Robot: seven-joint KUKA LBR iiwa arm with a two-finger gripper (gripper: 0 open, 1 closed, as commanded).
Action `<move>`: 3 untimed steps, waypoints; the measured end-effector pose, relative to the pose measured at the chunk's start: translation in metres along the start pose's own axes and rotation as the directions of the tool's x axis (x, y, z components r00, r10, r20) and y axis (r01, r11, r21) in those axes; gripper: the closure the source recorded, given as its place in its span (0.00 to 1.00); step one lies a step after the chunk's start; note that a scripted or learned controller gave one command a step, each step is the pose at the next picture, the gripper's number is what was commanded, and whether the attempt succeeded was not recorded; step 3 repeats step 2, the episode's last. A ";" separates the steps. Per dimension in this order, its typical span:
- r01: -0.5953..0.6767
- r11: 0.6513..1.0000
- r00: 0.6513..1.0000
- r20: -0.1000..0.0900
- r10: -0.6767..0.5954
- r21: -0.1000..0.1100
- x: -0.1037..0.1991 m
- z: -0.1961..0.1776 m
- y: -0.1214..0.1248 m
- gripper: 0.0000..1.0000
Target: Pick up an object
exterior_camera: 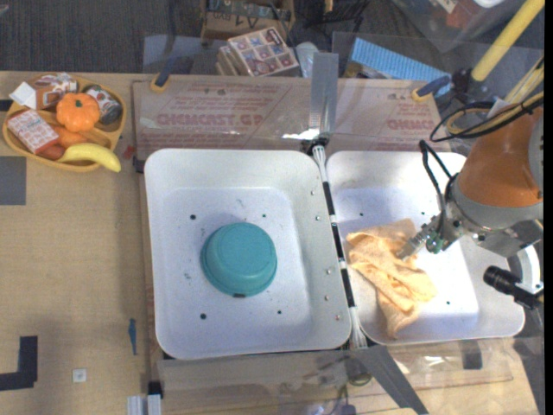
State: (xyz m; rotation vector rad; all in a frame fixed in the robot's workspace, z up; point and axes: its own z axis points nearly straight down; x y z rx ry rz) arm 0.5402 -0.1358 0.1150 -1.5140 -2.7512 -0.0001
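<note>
Arm (497,175) reaches in from the right, over the right bin (492,318). Gripper (418,244) is down at the top right edge of a crumpled yellow-orange cloth (390,271), which lies in that bin's left half near the divider. Can't tell whether the jaws are spread or pinching the cloth; too small and blurred. Teal bowl (239,258) sits upside down, mid left bin (173,188). Fruit plate (60,124) on the table (60,258), far left corner.

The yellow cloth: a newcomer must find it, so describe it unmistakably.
Of the two white bins, take the right bin, where the gripper reaches in. The yellow cloth lies crumpled by its left wall. It is soft and wrinkled, unlike the rigid teal bowl in the left bin.
</note>
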 end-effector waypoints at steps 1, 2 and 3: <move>0.057 0.998 0.998 0.004 -0.057 -0.002 -0.014 -0.090 0.093 1.00; -0.162 0.987 0.987 0.004 0.162 -0.003 -0.048 -0.111 0.120 1.00; -0.162 0.987 0.987 0.004 0.162 -0.003 -0.048 -0.111 0.120 1.00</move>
